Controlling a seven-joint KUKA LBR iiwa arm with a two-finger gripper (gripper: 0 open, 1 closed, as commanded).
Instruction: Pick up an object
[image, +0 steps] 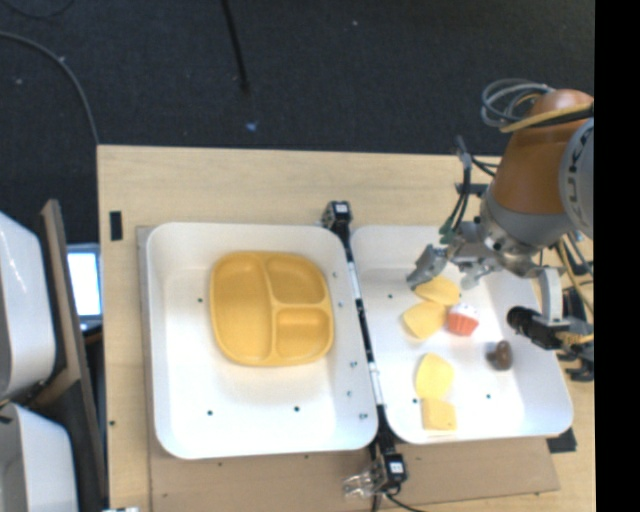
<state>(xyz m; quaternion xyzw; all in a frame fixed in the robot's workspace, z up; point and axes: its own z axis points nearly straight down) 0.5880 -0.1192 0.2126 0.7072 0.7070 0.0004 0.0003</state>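
Wooden bench (250, 185) on dark carpet carried two white bins. We logged the left bin (180, 400) as holding a yellow compartment tray (270, 305); the right bin (530, 400) held five yellow foam pieces and scraps, a small red-and-white item (462, 321) and a dark brown lump (500, 353). We noted the gripper (448, 263) low over the right bin's far side, fingers spread, nothing between them, just above the uppermost yellow piece (438, 291). Our judgement of the risk: pieces lay crowded, so closing fingers might nudge that one aside, or catch its neighbour (423, 320) and drop both.
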